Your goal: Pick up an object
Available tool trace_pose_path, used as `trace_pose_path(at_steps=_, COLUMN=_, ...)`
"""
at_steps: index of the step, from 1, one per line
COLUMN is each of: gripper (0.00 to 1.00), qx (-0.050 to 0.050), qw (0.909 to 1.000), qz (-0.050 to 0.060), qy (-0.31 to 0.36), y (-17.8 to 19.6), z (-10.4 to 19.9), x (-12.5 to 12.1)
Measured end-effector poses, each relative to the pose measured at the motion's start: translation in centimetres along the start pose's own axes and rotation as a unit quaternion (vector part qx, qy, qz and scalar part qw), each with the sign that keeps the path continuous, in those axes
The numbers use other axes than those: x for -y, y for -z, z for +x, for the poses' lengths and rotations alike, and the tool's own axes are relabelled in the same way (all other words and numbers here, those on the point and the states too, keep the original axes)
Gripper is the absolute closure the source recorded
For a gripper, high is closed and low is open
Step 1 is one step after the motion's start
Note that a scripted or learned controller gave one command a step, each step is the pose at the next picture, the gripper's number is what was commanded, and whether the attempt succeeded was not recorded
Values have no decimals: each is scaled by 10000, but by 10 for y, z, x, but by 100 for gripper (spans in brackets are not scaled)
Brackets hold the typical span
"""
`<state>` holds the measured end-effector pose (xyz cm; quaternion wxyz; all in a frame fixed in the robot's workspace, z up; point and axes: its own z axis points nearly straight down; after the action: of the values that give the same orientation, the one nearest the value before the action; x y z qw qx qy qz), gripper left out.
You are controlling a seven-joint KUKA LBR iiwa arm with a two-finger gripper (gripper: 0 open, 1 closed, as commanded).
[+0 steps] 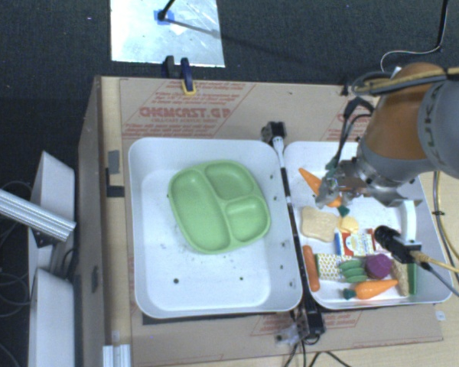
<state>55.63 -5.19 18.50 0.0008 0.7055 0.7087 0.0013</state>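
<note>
Camera view is taken from above at a slant, so both shallow white bins are seen whole, set side by side on a cardboard-covered bench (214, 113) with their inner walls touching. The left bin (153, 205), well to the left of the gripper, is a smooth, glossy tray with rounded corners; a pale green divided plate (218, 205) of matte plastic is laid flat in it, its three compartments facing up. The right bin (424, 297) is reached into by the grey arm (413, 136), whose orange band is seen bulging above the wrist. The gripper (330, 189) is lowered over the bin's upper left part, presumably so that something from the clutter can be taken; whether it is open or closed cannot be told, as the tip is blurred against the toys. Just beside it, to its left, an orange carrot-shaped piece (310, 179) is lying tilted, and it is judged the likeliest target. Below the gripper, a flat cream slice like bread (319, 224) is resting, then a heap of small plastic toy foods that seem dropped in loosely: a purple rounded piece (379, 265), a second carrot (375, 288), green pods (352, 270) and a thin orange stick (312, 267).
</note>
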Motion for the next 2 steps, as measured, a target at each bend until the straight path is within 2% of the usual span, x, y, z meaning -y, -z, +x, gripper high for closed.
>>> trace_pose_path(at_steps=1, gripper=100, qx=-2, qw=10000, qz=10, qy=-1, y=50, z=61, x=69)
trace_pose_path(at_steps=2, gripper=100, qx=-1, qw=10000, qz=8, qy=0, y=71, z=104, x=69)
